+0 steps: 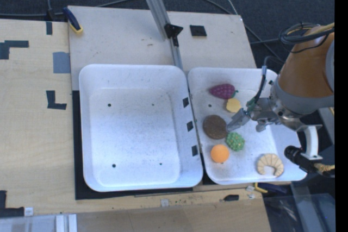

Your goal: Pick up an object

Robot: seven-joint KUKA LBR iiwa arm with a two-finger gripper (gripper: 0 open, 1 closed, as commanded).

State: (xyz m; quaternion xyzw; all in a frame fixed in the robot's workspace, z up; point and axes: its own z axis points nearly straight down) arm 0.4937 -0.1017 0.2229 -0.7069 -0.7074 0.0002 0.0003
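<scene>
From above the bench, the grey arm with its orange band (307, 65) is reaching in from the right over the right-hand shallow white plastic bin (247, 174). Its two-finger gripper (237, 121) is hanging low over the middle of that bin, pointing toward the left. The fingers are lying close against each other with nothing visible between them, so they are reading as drawn together and gripping nothing.

Several small toy foods are lying in the right-hand bin. A round brown disc-shaped piece (215, 126) is sitting just left of the gripper tip, very near it; whether the two are touching cannot be made out. A bumpy green lump (235, 142) is resting just below the tip, beside the brown disc. A round orange ball (219, 154) is lying below and slightly left of the green lump. A small yellow piece (233, 105) is sitting just above the gripper, and a dark magenta knobbly fruit (223, 90) is lying above that, near the far wall. A tan croissant-shaped pastry (270, 164) is resting apart from the others in the near right corner.

The left-hand shallow white plastic bin (130, 127) is sitting alongside, its right wall touching the other bin. A slanted grey metal pole (155, 0) is crossing the pale board behind the bins.
</scene>
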